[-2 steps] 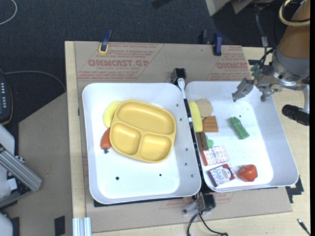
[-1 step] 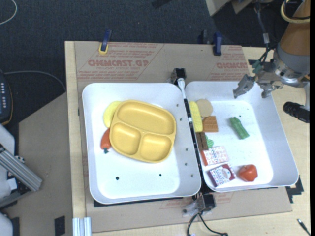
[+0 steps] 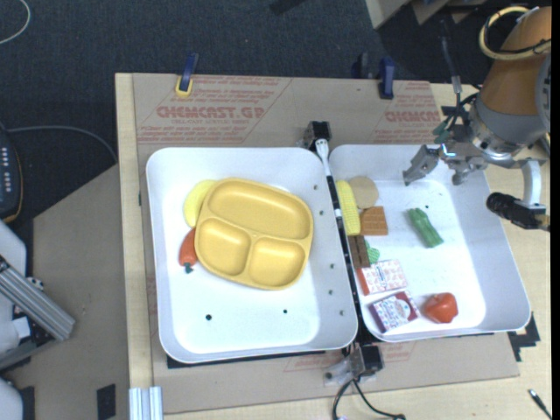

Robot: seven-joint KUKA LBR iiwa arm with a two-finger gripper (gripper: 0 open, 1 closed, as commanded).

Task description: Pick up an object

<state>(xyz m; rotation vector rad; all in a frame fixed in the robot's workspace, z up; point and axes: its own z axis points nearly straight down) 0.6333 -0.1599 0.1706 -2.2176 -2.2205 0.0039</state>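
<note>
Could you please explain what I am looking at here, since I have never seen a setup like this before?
This is one picture from a fixed camera above a bench, looking down at a slant. The grey and orange machine at the right is a robot arm; its two-finger gripper hangs over the right bin, open, with nothing between its fingers. Two shallow white bins sit side by side. The left bin holds a yellow divided plate, with a toy pepper beside it. The right bin holds toy food: corn, a green vegetable, two small red and white packets and a red tomato. The arm's job is to pick up one object.
</note>
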